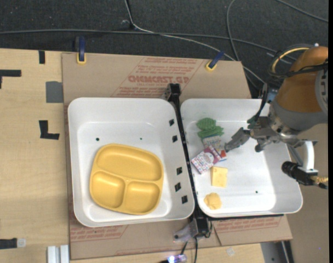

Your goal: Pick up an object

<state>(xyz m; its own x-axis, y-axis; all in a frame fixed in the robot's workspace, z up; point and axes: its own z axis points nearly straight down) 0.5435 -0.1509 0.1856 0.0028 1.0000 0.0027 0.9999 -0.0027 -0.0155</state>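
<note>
The right bin (265,201) holds several small items along its left side. There is a green toy (208,127), a white and pink packet (205,159), a flat yellow square (219,176) and a small yellow lump (213,200). My gripper (247,142) hangs over the middle of this bin, to the right of the green toy and the packet. Its two dark fingers (236,139) stand apart, open, with nothing between them. The grey and orange arm comes in from the right edge.
The left bin (79,119) holds a yellow divided plate (126,178). A black divider (180,147) runs between the bins. The bins rest on brown cardboard (155,75), and black cables cross the dark floor behind.
</note>
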